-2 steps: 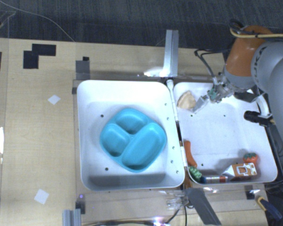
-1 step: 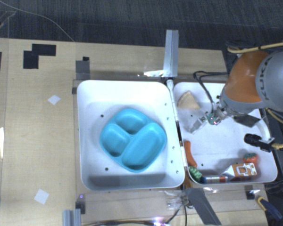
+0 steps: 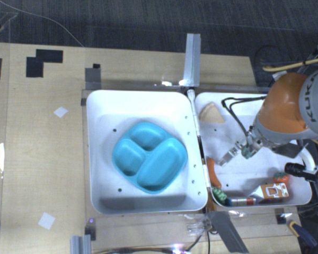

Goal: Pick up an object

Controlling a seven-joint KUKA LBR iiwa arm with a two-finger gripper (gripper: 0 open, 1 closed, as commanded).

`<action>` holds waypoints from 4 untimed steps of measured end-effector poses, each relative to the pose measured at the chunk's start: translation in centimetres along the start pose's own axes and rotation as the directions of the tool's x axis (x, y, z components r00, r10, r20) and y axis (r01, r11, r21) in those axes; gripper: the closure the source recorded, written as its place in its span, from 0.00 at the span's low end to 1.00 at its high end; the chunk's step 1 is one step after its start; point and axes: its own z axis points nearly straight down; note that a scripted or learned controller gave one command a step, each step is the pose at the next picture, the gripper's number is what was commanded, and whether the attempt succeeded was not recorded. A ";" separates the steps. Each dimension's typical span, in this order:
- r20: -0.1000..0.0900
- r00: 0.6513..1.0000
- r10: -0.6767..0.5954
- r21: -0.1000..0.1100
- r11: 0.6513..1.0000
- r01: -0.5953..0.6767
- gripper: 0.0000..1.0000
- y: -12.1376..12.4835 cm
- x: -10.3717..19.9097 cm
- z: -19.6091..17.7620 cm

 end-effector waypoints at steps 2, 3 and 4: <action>-0.004 0.996 -0.090 0.002 0.996 0.090 0.00 2.9 -0.5 0.1; -0.005 0.997 0.078 0.006 0.997 -0.078 0.00 10.2 -5.2 0.3; -0.003 0.996 0.094 0.004 0.996 -0.094 0.00 12.5 -4.6 -9.7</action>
